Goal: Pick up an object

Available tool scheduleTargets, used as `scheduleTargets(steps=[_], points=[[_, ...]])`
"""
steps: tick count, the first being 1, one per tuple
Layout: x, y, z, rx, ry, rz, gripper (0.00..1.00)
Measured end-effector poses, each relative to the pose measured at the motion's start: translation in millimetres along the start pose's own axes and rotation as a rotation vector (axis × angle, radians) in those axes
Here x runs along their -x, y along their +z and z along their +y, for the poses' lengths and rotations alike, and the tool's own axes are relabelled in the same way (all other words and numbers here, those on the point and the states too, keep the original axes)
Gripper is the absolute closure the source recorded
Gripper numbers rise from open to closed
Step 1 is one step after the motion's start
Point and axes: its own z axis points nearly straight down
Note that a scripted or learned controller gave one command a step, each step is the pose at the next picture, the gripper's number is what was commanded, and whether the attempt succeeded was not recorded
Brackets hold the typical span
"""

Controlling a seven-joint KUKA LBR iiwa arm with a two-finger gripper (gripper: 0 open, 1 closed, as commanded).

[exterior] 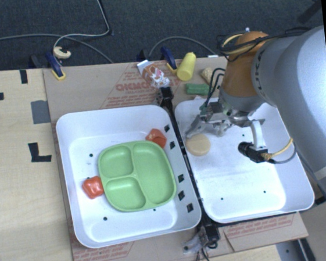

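Observation:
A round tan disc [198, 145] lies in the right bin [252, 196], close to its left wall. My gripper [208, 129] hangs just above and behind the disc, and looks open with nothing between its fingers. In the left bin [76, 137] a green divided plate [137, 175] lies flat. An orange-red piece [157, 137] sits at the plate's upper right edge. Another red piece [92, 187] sits at its left. The arm's orange band [244, 76] and grey body [305, 93] cover the right bin's far right part.
Behind the bins, on the cardboard, lie a yellow cylinder [186, 66], a green piece [196, 88] and a small wrapped item [155, 74]. A black plug with a yellow cable [254, 151] hangs from the arm over the right bin. Clamps hold the divider between the bins.

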Motion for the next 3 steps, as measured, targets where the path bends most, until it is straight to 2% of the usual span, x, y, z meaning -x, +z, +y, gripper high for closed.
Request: scheduleTargets(steps=[1,2,3], points=[[2.1,-0.1,0.0,0.0,-0.002,0.003,0.0],[-2.7,5.1,11.3,-0.01,-0.002,0.003,0.0],[2.6,3.8,-22.2,-0.011,-0.001,0.001,0.0]])
